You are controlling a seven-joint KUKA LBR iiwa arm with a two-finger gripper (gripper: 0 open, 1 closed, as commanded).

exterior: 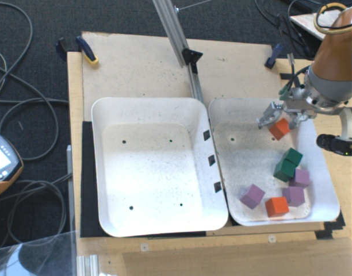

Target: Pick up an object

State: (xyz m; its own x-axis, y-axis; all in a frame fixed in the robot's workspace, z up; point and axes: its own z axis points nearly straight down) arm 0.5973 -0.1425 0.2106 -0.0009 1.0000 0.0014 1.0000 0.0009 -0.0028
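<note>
Speckled white bins [147, 111], seemingly plywood bench [136, 62]

arm [336, 50] cut by right edge

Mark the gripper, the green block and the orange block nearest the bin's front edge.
gripper [278, 119], camera view, between its fingertips
green block [287, 164], camera view, its top face
orange block [276, 206], camera view, its top face

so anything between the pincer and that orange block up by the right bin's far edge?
Nothing visible. The pincer sits right above the small orange cube, with no gap to see between them. The green blocks, purple cubes and a second orange cube lie nearer the camera, off that path.
</note>
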